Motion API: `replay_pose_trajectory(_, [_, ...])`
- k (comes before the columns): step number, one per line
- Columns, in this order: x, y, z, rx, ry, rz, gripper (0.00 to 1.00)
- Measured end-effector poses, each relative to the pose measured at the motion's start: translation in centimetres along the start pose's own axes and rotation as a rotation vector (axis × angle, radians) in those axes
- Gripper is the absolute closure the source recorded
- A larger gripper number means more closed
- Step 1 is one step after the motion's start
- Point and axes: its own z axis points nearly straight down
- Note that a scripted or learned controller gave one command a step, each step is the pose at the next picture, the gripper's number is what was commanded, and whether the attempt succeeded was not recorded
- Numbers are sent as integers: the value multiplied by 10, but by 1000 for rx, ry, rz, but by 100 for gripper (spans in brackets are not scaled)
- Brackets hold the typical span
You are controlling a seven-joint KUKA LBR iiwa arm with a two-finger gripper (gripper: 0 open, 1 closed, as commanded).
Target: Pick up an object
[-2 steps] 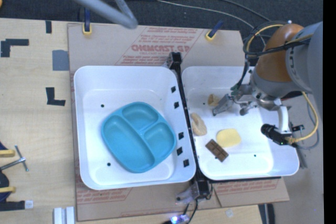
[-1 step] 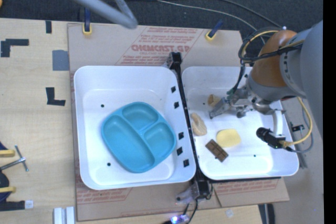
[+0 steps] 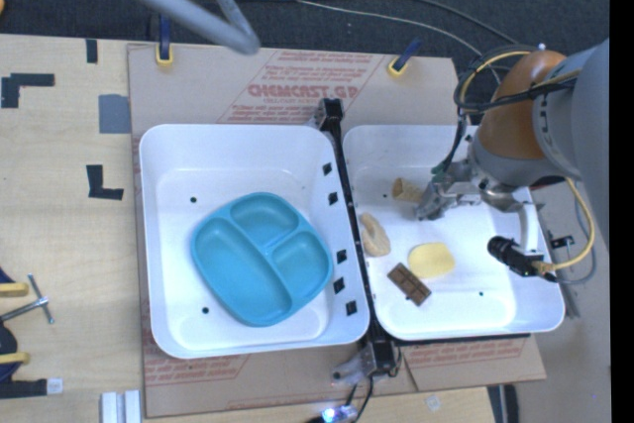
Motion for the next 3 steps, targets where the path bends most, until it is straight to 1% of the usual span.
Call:
replay_pose_trajectory(1, [-1, 3, -41, 3, 4, 1, 100])
replay_pose_trajectory(2, [4, 2, -83, 2, 4, 1, 100])
replay_pose_trajectory(3, [-4, -5, -137, 0, 3, 2, 100])
